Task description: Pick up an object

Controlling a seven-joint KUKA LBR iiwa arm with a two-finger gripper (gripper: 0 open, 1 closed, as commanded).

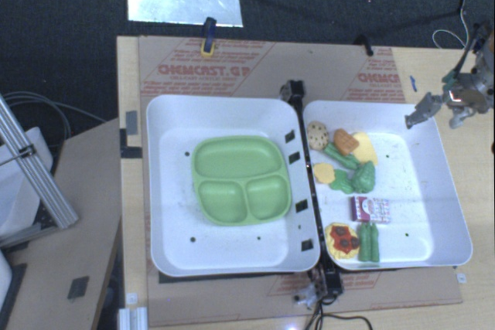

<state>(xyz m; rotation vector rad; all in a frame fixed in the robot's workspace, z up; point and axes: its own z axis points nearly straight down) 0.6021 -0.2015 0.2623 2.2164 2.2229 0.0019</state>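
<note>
Two bins: left bin (166, 166) holds a green tray (240, 179); right bin (433, 189) holds the toy food, clustered along its left wall, from cookie (317, 136) through red box (370, 209) to pizza (343, 239). Gripper (441, 106) hovers above the right bin's far right corner, holding nothing; whether it is open or closed cannot be told. Step: approach. Next move calls for travel left and descent onto one item.

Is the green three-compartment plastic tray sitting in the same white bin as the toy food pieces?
No, the green three-compartment plastic tray lies in the left white bin; the toy food pieces are in the right white bin.
</note>
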